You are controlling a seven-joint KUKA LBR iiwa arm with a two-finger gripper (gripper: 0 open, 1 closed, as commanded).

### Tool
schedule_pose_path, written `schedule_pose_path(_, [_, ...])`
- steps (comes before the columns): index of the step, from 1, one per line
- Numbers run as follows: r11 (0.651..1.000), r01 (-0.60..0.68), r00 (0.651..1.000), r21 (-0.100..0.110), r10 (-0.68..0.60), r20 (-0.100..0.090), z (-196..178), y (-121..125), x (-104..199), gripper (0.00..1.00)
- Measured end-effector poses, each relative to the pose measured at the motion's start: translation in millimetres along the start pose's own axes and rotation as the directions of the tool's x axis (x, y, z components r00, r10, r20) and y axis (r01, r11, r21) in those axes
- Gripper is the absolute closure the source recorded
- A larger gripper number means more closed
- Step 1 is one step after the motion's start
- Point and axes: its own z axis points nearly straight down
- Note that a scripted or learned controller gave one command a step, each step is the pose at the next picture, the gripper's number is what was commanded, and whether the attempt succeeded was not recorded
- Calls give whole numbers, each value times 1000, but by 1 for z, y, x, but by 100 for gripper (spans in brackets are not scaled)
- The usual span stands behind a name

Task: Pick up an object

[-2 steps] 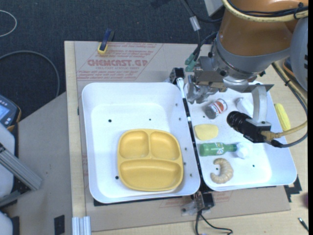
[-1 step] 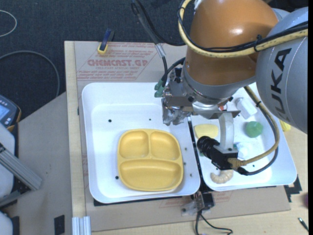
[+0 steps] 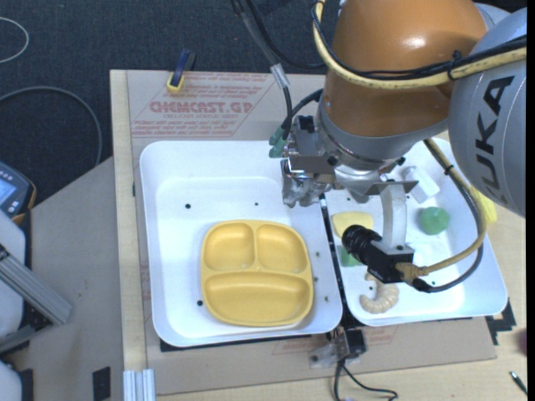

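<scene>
Yellow plastic formed the divided plate [image 3: 255,272], which lay flat in the lower middle of the left bin [image 3: 159,224] with its three compartments facing up. The right bin [image 3: 481,291] held a green round object [image 3: 434,220] toward its upper right, a yellow piece [image 3: 353,221] close to its left wall, and a pale curled object [image 3: 378,300] near its lower edge. The gripper [image 3: 297,195] hung at the centre of the frame, over the seam where the two bins met and just beyond the plate's upper right corner. Whether the gripper stood apart or together could not be told from this angle. Both bins rested on a brown board [image 3: 209,107] printed in red.
</scene>
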Motion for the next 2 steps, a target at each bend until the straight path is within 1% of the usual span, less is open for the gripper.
schedule_pose_path(2, [1000, 3, 1000, -3, -3, 0, -20, 1, 1, 100])
